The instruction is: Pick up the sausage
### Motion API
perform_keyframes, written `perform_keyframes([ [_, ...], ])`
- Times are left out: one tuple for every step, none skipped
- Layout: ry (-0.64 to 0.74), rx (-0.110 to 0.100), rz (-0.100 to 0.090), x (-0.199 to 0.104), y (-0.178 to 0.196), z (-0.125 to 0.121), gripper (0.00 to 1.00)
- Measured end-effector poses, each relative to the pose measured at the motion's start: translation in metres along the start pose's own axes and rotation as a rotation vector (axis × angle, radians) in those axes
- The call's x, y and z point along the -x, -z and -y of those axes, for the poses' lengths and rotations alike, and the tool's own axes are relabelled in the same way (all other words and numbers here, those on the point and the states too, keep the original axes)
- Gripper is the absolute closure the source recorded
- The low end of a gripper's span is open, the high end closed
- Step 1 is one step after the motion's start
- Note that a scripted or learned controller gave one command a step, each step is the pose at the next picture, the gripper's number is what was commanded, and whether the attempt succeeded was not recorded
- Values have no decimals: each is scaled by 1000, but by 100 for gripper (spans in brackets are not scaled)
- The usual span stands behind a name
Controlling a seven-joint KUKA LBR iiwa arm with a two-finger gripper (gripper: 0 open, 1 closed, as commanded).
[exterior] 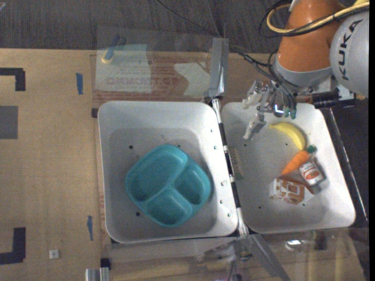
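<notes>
The gripper (258, 120) hangs over the far left part of the right bin (258, 206), under the arm's orange band, with nothing seen in it. To its right lies a yellow banana (291, 134). Nearer the front are an orange carrot (295, 161), a small red-and-white can (310, 173) and a brown-and-white piece (287, 190), all close together. I cannot tell which of these is the sausage. The gripper stands apart from all of them, up and to the left.
The left bin (117, 127) holds a teal divided plate (167, 184). A grey divider strip (218, 75) runs between the bins at the back. Cables (275, 16) loop above the arm at the top right.
</notes>
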State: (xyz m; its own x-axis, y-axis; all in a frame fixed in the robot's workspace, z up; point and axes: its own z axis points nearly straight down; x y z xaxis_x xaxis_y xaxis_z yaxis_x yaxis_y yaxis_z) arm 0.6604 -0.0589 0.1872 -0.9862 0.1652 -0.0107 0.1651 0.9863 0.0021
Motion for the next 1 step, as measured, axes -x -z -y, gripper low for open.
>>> perform_keyframes([
  [-42, -1, 0, -25, 62, 31, 0],
])
